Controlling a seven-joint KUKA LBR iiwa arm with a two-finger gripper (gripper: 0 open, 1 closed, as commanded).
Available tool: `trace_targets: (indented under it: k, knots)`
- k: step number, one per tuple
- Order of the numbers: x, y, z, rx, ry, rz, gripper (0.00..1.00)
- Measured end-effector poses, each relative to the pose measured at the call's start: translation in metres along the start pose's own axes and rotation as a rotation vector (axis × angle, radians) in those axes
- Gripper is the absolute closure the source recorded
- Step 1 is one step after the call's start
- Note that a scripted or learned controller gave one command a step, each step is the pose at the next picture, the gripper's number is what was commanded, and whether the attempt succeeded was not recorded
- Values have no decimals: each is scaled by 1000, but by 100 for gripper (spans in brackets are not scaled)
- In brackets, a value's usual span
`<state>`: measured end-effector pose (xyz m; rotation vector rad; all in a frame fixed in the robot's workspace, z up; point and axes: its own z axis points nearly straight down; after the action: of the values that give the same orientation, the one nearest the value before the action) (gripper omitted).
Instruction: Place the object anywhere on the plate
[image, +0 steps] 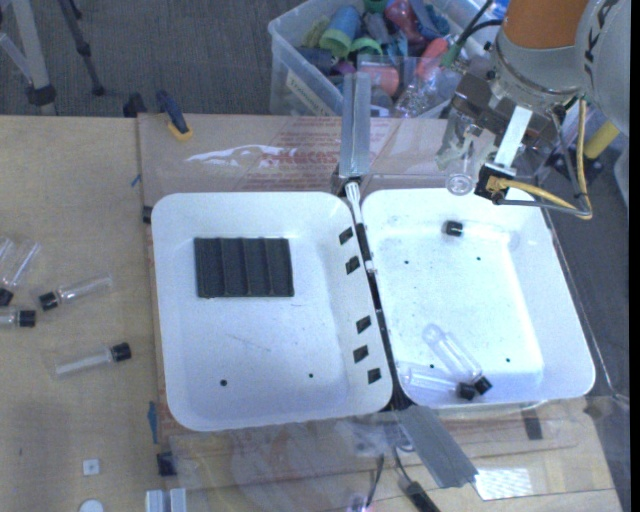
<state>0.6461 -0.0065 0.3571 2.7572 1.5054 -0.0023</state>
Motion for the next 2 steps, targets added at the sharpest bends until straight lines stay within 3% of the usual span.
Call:
trace_targets:
  k: [1,2]
  knots:
    - [68,-32,173,5,-3,257,100]
    - [117,-101,189,3,0,451,100]
